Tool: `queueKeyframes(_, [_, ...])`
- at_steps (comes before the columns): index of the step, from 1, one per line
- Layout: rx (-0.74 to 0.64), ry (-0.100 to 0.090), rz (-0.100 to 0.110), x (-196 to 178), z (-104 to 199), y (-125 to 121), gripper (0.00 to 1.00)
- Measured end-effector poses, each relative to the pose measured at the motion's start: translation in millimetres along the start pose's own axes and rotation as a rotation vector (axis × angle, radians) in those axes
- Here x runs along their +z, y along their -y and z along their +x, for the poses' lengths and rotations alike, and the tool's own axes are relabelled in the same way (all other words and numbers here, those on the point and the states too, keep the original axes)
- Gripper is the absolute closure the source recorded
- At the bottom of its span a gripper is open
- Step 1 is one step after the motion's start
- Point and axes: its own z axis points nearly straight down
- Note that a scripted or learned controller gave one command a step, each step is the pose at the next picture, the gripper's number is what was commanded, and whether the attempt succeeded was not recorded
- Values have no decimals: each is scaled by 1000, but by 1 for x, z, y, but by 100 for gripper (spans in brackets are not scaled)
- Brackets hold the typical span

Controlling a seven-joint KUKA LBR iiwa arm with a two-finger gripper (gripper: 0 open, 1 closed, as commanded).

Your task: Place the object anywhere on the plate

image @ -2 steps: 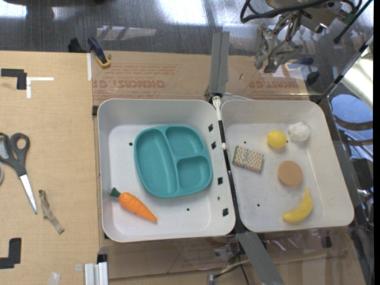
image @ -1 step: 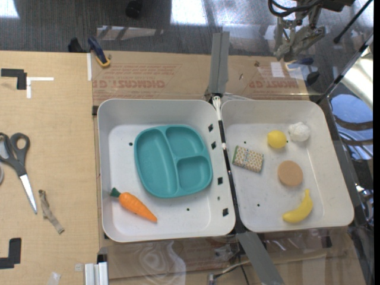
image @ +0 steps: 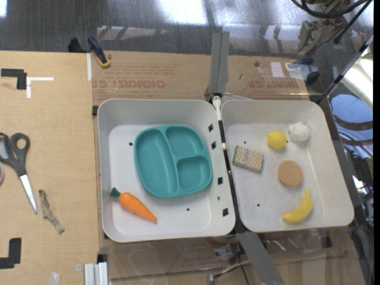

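Reading mirrored on cardboard (image: 148, 76): "CHECKAL CP"-like red lettering.

Two shallow white bins sit side by side on the bench. The left bin (image: 113, 218) holds a teal plastic plate with three compartments (image: 173, 160) and, near its front left corner, an orange toy carrot with a green top (image: 135, 205). The right bin (image: 332, 218) holds a round yellow lemon (image: 276, 139), a crumpled white ball (image: 299, 132), a patterned rectangular packet (image: 248, 158), a round tan disc (image: 290, 174) and a yellow banana (image: 299, 209). Grey-handled scissors (image: 19, 165) lie on the bench at the left.
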Motion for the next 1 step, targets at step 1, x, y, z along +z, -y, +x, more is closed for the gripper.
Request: queueKeyframes(1, [-393, 2, -2, 1, 27, -6, 100])
